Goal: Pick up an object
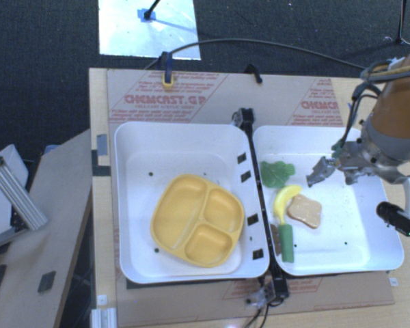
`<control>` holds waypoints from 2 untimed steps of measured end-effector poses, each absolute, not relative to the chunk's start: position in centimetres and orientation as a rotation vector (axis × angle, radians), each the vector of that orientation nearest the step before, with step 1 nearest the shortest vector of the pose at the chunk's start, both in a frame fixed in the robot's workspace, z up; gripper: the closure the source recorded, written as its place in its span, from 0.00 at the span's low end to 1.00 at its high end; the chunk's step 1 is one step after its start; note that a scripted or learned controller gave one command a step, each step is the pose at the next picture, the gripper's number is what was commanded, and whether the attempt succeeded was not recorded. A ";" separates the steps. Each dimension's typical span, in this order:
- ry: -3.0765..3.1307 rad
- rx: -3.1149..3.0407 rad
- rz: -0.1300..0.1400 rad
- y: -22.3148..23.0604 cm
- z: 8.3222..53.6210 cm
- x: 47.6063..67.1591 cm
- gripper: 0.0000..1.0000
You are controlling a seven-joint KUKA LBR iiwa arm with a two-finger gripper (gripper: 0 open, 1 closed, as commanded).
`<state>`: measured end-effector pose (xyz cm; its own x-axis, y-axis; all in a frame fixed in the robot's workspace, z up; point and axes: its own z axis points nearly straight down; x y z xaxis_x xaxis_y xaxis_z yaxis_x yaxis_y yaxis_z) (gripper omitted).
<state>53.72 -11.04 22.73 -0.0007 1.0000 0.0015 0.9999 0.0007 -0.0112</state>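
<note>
Arm: the grey KUKA arm (396, 115) reaches in from the right, orange band up top; its wrist sits over the right bin's far half
Gripper: the gripper (320, 172) hangs above the right bin (376, 251), pointing left toward the food pieces; it's close to the green piece but apart from it; nothing shows between its fingers; whether they're spread or pressed together, I cannot tell, the metal parts blur into one dark shape
Green leafy piece: the green leafy piece (277, 173) lies at the left side of the right bin, near the divider; just left of the gripper tip
Banana: the yellow banana (285, 200) curves just below the green piece; its lower end is touching or just beside the toast
Toast: the slice of toast (305, 211) lies flat, right of the banana, mid-bin
Green stick: the green stick (286, 242) lies along the left wall of the right bin, below the banana; a darker piece sits just beside it on its left, too small to name
Left bin: the left bin (143, 149) carries a yellow divided plate (197, 219), three compartments, resting toward the near right part of the bin
Bench: both bins sit side by side on a cardboard sheet (212, 94) with red lettering; black clips (253, 217) run down the seam between the bins
</note>
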 end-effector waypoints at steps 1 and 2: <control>-2.226 -2.218 -0.001 -11.0 23.4 54.0 0.00; -2.223 -2.219 0.000 -10.6 19.0 53.5 0.00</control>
<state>53.50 -10.63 19.01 -0.0015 1.0000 0.0005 1.0000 0.0015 -0.0007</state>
